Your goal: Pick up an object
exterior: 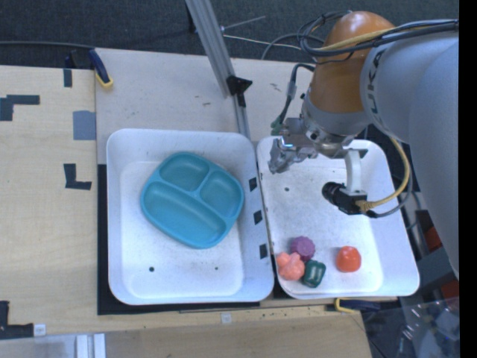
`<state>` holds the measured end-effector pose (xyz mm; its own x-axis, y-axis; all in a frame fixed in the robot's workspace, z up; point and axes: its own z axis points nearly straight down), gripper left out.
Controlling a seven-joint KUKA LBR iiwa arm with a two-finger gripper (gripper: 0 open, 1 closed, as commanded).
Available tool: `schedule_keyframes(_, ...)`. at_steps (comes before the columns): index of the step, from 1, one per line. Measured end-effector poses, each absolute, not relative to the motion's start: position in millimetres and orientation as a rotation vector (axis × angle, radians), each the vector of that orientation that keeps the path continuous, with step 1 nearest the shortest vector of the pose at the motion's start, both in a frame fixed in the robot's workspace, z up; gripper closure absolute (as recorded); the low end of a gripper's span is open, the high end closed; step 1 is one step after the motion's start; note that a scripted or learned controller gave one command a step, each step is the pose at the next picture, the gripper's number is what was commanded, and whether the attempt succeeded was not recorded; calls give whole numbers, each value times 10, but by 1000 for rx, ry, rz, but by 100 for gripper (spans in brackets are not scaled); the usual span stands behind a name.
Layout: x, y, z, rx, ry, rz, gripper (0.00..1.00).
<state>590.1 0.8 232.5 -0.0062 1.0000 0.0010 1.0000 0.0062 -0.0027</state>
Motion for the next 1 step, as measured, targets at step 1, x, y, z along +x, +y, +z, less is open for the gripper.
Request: schedule_keyframes(1,5974,508,2212,-2213,-2227,2,100)
